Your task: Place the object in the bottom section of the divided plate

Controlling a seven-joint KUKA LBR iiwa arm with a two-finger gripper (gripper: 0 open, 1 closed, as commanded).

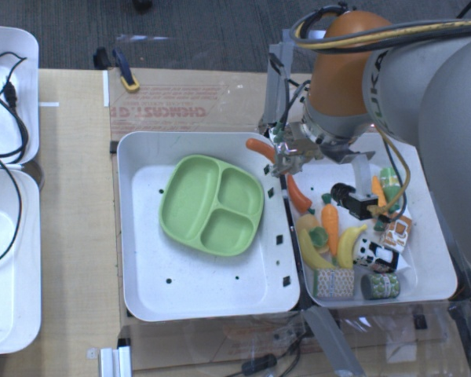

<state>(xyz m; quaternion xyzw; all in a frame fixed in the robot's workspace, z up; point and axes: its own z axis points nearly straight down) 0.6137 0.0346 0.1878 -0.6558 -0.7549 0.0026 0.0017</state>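
We saw the tool (282, 162) hanging over the wall between the two bins, under the arm's orange band (341, 61), and we could not tell whether it was apart or together, since the wrist hid most of it. An orange, carrot-like piece (260, 148) poked out just to the tool's left, touching or nearly touching it; we judged this the likeliest object, but we could not say it was held. A red pepper (298, 195) lay just below the tool along the divider. The plate (184, 203) sat to the tool's lower left in the left bin (141, 289), well clear of the toys; its bottom section (224, 232) was bare. We judged the main risk to be a weak or off-centre hold: the piece could slip and land on the bin floor or in the upper section beside it. The tool could also catch the bin wall as it crossed. To the tool's lower right, the right bin (424, 281) was crowded with a banana (347, 246), a carrot (330, 222) and other toys. The desk (71, 210) was pale wood with cardboard (173, 108) behind, and grey carpet (204, 14) beyond.
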